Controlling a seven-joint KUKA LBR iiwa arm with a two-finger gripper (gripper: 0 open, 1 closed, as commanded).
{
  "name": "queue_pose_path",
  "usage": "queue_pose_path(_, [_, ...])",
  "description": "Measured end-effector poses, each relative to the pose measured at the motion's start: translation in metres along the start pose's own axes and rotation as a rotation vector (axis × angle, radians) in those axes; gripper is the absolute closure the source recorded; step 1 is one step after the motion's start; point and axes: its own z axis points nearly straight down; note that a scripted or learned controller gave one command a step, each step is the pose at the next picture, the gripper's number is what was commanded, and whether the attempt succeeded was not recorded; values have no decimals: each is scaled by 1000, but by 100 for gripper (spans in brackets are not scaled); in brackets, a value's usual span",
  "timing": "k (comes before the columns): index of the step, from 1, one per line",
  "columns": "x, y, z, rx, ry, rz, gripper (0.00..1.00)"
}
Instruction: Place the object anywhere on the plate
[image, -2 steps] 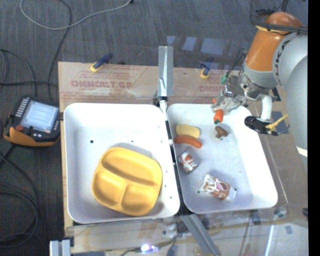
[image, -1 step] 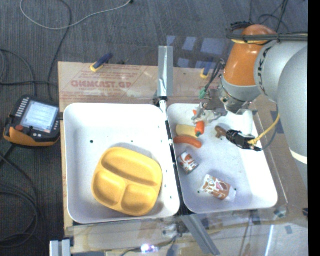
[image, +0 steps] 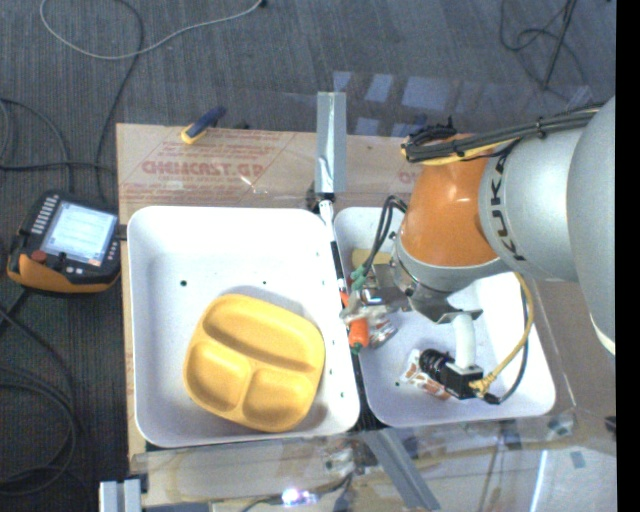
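Note:
A yellow plate with three compartments lies in the left bin, toward its front right. My gripper hangs low over the left edge of the right bin, close to the wall between the two bins. A small orange and red object shows right at the gripper's tip, partly hidden by it. I cannot make out whether it is held or just lying beneath. The gripper is to the right of the plate, a short way off its rim.
The arm's orange band and grey body cover much of the right bin. A black and white fitting with a yellow cable sits below the wrist. A teach pendant lies left of the bench.

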Motion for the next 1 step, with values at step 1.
queue_pose_path(1, [65, 31, 0, 0, -1, -129, 100])
